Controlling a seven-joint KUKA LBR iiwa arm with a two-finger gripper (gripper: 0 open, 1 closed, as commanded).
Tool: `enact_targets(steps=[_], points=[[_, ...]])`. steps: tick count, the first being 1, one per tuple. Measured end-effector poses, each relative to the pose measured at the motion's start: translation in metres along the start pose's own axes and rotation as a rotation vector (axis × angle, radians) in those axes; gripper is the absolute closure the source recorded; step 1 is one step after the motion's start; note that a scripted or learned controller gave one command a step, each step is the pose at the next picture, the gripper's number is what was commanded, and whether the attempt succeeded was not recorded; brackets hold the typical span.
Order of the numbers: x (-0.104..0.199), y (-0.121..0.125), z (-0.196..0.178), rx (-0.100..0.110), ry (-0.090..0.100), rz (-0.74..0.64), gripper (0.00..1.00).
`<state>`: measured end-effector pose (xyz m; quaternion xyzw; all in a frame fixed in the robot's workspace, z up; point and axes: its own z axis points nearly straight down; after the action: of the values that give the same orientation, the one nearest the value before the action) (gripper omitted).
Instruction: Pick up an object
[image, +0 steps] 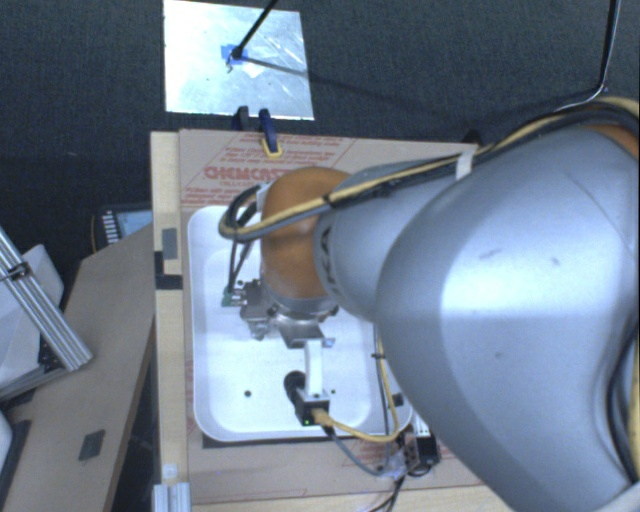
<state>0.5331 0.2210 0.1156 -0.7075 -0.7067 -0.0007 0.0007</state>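
one fixed camera looks down at a slant on the white bin (215, 350); the arm (500, 300) looms close.

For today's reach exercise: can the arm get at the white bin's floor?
Probably yes: the arm reaches over the bin, its wrist pointing down at bare floor, with nothing seen in between.

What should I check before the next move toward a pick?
1. Arm positioned over the left bin: ok, its orange band hangs above the bin floor.
2. Object held by the pincer: cannot tell from this angle.
3. Target lying under the wrist: cannot tell.
4. Right bin contents: cannot tell, the arm covers that side.
5. Left bin seated flat on the cardboard sheet: ok.
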Motion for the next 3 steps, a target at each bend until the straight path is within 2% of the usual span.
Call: enact_targets(steps=[3], points=[[0.000,0.002,-0.031,0.000,0.001,0.002,1.00]])
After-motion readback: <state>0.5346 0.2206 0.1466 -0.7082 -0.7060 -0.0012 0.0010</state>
